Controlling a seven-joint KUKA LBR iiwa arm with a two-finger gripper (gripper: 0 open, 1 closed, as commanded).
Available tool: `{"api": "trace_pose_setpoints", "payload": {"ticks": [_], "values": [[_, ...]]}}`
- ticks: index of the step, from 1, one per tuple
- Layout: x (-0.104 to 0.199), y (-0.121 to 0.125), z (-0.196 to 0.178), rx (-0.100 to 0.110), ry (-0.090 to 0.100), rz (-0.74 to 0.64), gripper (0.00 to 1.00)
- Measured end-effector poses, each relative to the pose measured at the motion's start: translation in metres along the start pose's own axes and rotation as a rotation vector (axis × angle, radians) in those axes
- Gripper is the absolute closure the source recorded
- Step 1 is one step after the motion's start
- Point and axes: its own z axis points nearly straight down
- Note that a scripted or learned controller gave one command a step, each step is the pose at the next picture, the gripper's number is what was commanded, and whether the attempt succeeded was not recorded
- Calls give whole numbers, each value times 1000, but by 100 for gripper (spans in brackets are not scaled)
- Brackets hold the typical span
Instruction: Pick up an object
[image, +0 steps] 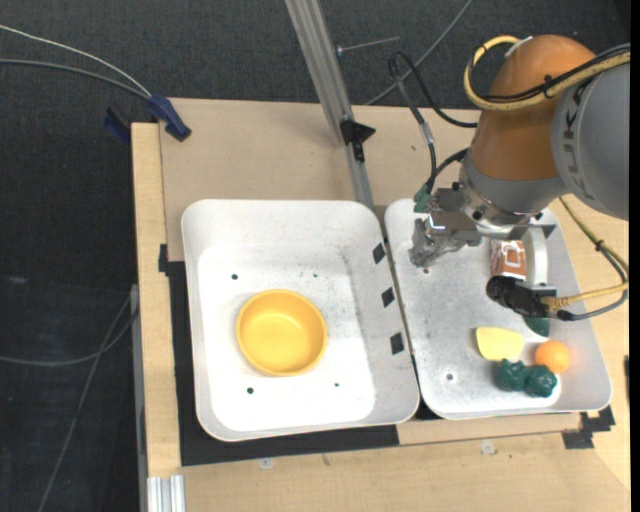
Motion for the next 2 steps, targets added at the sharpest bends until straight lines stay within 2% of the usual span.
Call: {"api": "trace_pose_setpoints", "payload": {"ticks": [1, 2], "values": [[57, 1, -7, -10, -3, 0, 100], [106, -1, -5, -10, -4, 1, 100]]}}
